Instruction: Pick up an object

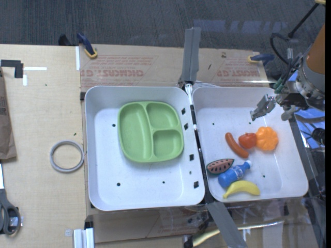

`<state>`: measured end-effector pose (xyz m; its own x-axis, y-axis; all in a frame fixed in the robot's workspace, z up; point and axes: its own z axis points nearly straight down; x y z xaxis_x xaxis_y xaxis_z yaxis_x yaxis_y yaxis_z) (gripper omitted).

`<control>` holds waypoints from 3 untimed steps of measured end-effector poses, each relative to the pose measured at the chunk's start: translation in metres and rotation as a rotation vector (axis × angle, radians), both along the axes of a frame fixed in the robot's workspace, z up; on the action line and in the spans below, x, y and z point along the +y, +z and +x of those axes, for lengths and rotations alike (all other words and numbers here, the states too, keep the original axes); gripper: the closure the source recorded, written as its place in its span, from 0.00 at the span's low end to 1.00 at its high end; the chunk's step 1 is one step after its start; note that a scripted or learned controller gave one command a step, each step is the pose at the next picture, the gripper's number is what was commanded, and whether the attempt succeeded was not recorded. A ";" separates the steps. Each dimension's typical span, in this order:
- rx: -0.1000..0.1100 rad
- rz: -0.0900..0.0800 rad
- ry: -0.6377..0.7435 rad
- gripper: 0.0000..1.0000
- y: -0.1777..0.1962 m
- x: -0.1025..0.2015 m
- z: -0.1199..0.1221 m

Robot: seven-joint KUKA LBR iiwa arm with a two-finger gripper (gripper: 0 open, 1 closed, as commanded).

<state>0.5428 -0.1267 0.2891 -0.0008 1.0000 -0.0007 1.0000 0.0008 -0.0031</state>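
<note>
Toys cluster in the right bin (289, 187): orange pumpkin (267, 138), tomato (248, 140), sausage (236, 145), watermelon slice (220, 165), blue bottle (232, 174), banana (241, 189). Fingers (257, 112) spread, pinching nothing, hover near the bin's far-right edge, over bare floor.

The sectioned green plastic plate (151, 131) looks smooth and matt; both shallow white plastic bins (98, 154) look smooth, on a pale wood-grain bench (41, 123).

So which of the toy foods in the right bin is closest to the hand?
The orange pumpkin, at the upper right of the cluster, just below the hand. The tomato, sausage, watermelon slice and banana lie farther away.
</note>
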 end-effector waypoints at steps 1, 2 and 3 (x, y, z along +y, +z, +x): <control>0.000 0.001 0.134 0.00 -0.139 0.013 0.023; -0.001 0.001 0.122 0.00 -0.198 0.020 0.030; 0.000 0.001 0.119 1.00 -0.189 0.019 0.030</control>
